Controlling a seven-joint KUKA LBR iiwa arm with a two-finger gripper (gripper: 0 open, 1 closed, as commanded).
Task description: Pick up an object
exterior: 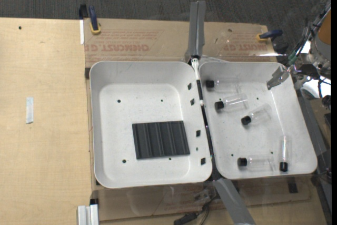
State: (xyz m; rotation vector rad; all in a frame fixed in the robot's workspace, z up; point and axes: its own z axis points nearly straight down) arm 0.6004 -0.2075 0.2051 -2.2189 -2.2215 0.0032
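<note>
Several clear vials with black caps lie in the right bin [295, 108]. One vial [229, 101] is at its upper left, one vial [254, 115] is near the middle, and two more [253, 164] [284, 153] rest along the front edge. A loose black cap [209, 83] sits near the back left corner. A black ribbed block [160, 139] lies flat in the left bin [105, 113]. My gripper [277, 77] hangs over the right bin's back right corner, above the rim and apart from every vial. Nothing shows in its grasp.
A grey divider post [196, 29] rises behind the seam between the bins. Clamps [93, 21] [268, 35] hold cardboard at the back. The arm's cables and wrist [316, 55] crowd the right edge. A wooden bench top [42, 113] stretches to the left.
</note>
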